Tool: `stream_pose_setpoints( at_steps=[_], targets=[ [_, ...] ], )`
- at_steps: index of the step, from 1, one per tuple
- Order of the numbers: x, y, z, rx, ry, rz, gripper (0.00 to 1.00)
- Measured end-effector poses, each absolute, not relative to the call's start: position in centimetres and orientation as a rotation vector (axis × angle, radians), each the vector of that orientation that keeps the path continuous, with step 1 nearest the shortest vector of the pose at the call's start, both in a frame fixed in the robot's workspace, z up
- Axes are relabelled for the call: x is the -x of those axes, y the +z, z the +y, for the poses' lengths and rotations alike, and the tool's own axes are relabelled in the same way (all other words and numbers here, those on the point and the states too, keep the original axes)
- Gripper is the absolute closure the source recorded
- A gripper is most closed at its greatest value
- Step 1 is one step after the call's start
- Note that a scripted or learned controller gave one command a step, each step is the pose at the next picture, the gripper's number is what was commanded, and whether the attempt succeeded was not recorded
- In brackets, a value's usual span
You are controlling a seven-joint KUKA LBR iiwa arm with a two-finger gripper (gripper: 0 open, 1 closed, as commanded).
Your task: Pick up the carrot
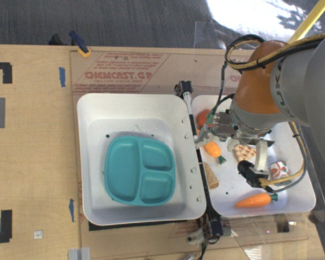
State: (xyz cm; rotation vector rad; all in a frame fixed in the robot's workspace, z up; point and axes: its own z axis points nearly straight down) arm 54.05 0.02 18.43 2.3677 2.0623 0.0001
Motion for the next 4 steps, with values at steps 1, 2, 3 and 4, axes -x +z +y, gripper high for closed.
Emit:
stream_pose_setpoints(
  at_steps=[1,2,3,4],
  targets=[
    [-54.2,14.9,-2.4,-2.421,0.05,2.022,0.0],
    [-54.8,13.8,-3.9,-2.546,0.054,1.956,0.0],
    [-54.8,13.8,-3.9,-2.547,0.054,1.956,0.0],
    [-54.9,13.7,-4.1,-2.588,0.05,1.927,0.0]
  ],
)
